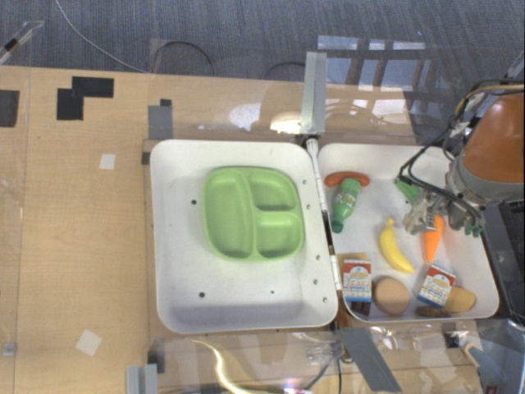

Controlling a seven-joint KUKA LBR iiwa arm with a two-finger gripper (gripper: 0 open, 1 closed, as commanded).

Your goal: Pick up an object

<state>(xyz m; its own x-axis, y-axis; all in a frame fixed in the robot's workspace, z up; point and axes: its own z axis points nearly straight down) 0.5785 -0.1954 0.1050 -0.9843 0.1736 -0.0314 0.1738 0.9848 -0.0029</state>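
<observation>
Hanging over the right bin (pixel 492 298), the gripper (pixel 439 216) sits right at the top of the carrot (pixel 432 238), but whether it is spread or closed, or has any hold on the carrot, I cannot tell from this slanted view. The carrot lies in the bin's right half, just beside the banana (pixel 394 249), with a small carton (pixel 436 286) near its lower end. A green bottle (pixel 344 203) lies further left, well apart from the carrot. The main risk, as I judge it, is a miss: the carrot tapers and could roll or squirt out sideways. A push toward the banana could also crowd the two together and spoil the grasp.
</observation>
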